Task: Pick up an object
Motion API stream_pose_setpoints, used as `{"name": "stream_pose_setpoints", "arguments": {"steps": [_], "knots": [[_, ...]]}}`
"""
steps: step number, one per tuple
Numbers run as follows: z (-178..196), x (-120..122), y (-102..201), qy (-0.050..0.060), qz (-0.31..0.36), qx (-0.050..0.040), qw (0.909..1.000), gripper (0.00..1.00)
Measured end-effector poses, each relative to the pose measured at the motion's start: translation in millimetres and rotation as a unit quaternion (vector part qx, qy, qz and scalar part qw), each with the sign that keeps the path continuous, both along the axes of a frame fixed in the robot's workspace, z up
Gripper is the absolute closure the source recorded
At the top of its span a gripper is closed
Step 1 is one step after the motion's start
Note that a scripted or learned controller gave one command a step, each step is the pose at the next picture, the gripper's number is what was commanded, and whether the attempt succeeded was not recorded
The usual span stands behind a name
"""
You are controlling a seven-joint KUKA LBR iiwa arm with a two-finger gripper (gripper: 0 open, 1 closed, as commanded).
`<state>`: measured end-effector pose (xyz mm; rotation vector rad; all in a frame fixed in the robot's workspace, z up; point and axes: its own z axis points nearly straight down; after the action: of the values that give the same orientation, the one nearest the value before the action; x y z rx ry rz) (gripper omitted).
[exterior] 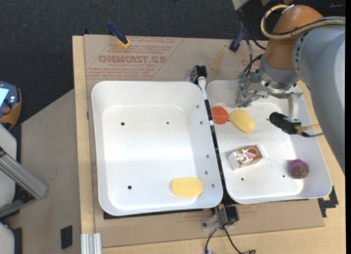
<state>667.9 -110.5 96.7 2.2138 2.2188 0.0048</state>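
Presently the gripper (245, 95) hovers near the yellow lemon-shaped object (242, 121) in the right bin (274, 190), its opening apparently indeterminable; centre over the object before descending.

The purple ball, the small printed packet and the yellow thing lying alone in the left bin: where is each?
purple ball (298, 168), camera view, on its middle.
printed packet (245, 157), camera view, on its printed top face.
yellow thing (187, 187), camera view, on the middle of its top.
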Motion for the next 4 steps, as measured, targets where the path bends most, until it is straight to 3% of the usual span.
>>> {"name": "stream_pose_setpoints", "arguments": {"steps": [1, 2, 3, 4], "knots": [[13, -38, -77, 0.005, -0.005, -0.0002, 1.0000, 1.00], [-13, -54, -116, 0.006, -0.003, 0.0014, 1.0000, 1.00], [-11, 1, -49, 0.000, 0.002, 0.0015, 1.0000, 1.00], [-11, -1, -54, 0.002, 0.000, 0.0008, 1.0000, 0.00]]}}
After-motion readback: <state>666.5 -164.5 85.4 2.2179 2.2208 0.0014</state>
